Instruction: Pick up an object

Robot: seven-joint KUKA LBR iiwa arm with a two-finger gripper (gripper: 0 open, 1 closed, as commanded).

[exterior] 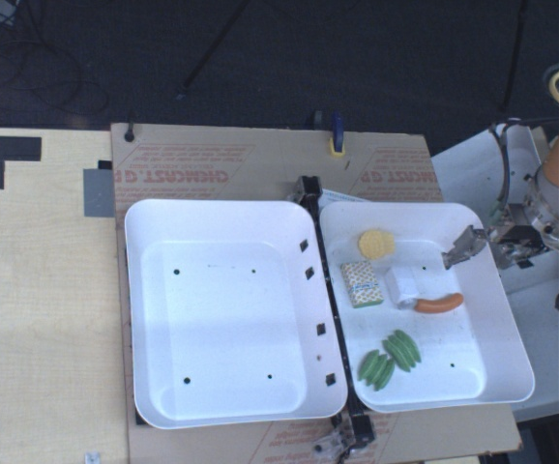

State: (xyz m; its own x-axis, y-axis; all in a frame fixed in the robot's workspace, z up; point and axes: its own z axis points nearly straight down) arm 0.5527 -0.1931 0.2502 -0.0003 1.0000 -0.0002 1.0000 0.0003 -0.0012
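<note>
The right bin holds several small objects. A yellow round piece lies near its back. In front of it sits a small patterned box, with a white block to its right. An orange sausage lies just right of the white block. Two green bean-like pieces rest toward the front. My gripper hangs over the right bin's back right part, above and to the right of the sausage and white block, with nothing seen in it.
The left bin stands beside the right one, and a black clip strip joins them. Both rest on a cardboard sheet. Cables and the arm's wrist crowd the right edge.
</note>
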